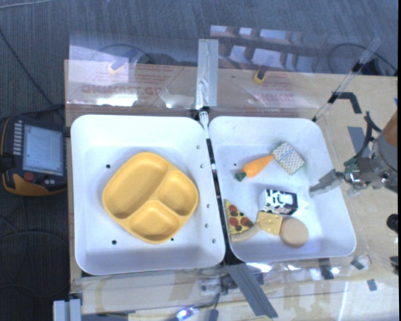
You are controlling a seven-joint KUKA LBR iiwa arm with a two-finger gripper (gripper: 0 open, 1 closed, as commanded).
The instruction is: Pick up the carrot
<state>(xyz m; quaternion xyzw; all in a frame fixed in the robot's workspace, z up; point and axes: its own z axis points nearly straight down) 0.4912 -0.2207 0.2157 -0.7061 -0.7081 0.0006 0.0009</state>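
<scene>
The carrot is orange with a green stem end. It lies tilted in the upper middle of the right bin, stem pointing lower left. My gripper reaches in over the right rim of that bin, well to the right of the carrot and slightly lower, apart from it. Nothing shows in the gripper.
A speckled square piece touches the carrot's right end. Below lie a black-and-white item, a pizza slice, a cheese wedge and a round tan piece. A yellow divided plate sits in the left bin.
</scene>
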